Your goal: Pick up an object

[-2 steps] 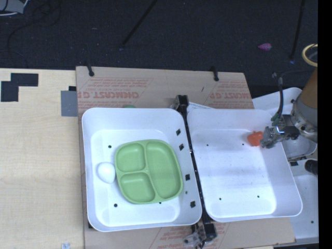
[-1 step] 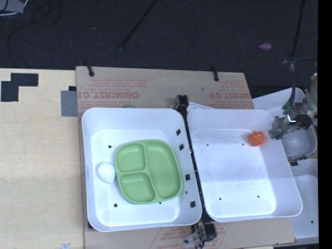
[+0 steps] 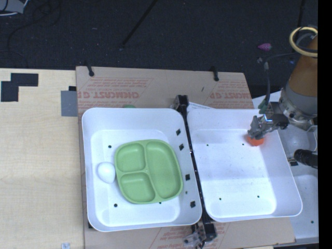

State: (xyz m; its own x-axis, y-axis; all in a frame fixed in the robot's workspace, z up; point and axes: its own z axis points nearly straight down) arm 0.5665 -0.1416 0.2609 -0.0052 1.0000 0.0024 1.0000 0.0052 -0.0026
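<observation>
Gripper (image 3: pixel 261 124) down in right bin (image 3: pixel 290 207), at the far right corner, close to the back wall. Open or closed: can't read from this angle. Tip right over small orange object (image 3: pixel 255 140), overlapping its upper edge in this view. Can't confirm a grasp. Orange object resting on the bin floor, near the right wall, well apart from everything else. Arm (image 3: pixel 303 82) coming in from the right, over the bin's rim. A few small dark dots scattered across the right bin floor.

Left bin (image 3: pixel 88 139) butted against right bin along a black seam with clips (image 3: pixel 188 154). Inside: green three-compartment plate (image 3: pixel 148 171), lying flat, roughly centred. White egg-shaped thing (image 3: pixel 106 171) touching the plate's left edge, between plate and left wall. Both well apart from the gripper, on the other side of the seam.

Both bins sitting on brown cardboard sheet (image 3: pixel 155 87) with red print, a black clamp (image 3: pixel 90 70) at each far corner. Cardboard on pale wood bench (image 3: pixel 36 165). Black stepped mark (image 3: pixel 18 84) and grey rectangle (image 3: pixel 68 102) on the bench, left of the cardboard. Dark carpet (image 3: pixel 155 25) beyond the far edge, with loose cables and a small purple thing (image 3: pixel 264 46) near the arm.
</observation>
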